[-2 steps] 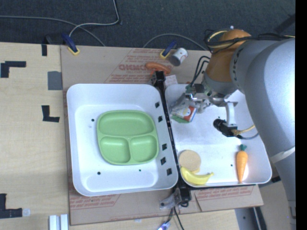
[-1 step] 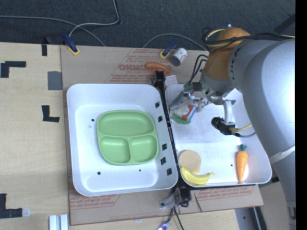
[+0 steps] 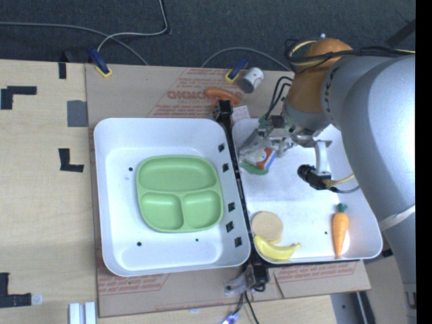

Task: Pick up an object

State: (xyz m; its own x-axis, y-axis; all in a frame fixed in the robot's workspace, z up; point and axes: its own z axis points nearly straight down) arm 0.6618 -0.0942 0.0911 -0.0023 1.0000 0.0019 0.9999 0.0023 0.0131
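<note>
We see the gripper (image 3: 270, 140) low in the right bin (image 3: 297, 194), over a red, white and green packet (image 3: 258, 159) near the divider; its label is unreadable and we cannot tell the gripper's state. Carrot (image 3: 340, 230), banana (image 3: 275, 250) and round cookie (image 3: 267, 225) lie along the near edge. Green tray (image 3: 179, 192) in the left bin (image 3: 115, 181).

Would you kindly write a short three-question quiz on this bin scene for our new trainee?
1. True or false: the green tray lies in the left bin.
2. What sits nearest the banana? A) carrot B) round tan cookie C) green tray
3. Fill in: the claw is over the ___ bin.

Key: 1 true; 2 B; 3 right.
</note>
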